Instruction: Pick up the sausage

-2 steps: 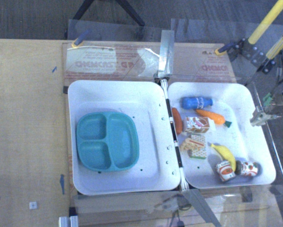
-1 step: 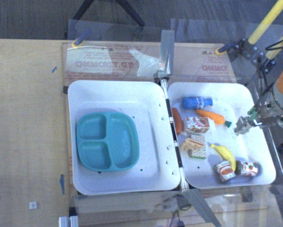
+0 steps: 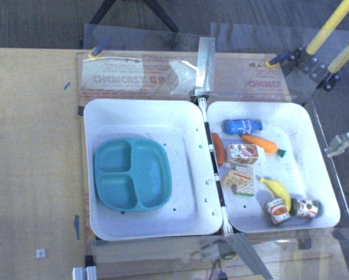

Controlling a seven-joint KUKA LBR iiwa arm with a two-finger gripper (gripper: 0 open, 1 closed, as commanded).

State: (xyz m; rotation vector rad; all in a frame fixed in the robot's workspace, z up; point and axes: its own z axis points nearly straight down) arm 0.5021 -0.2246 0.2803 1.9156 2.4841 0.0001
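Note:
The sausage [image 3: 219,148] is a short red-brown piece lying lengthwise against the left wall of the right white bin [image 3: 320,174]. It lies flat, with a small red-and-white carton [image 3: 243,153] just to its right. Nothing touches it from above.
The right bin also holds a blue bottle [image 3: 242,126], an orange carrot [image 3: 259,143], a sandwich-like toy [image 3: 240,180], a banana [image 3: 277,189] and two small cans [image 3: 291,209]. The left bin [image 3: 98,115] carries a teal divided plate [image 3: 132,174]. A metal fitting [image 3: 340,142] sits outside the right bin's rim.

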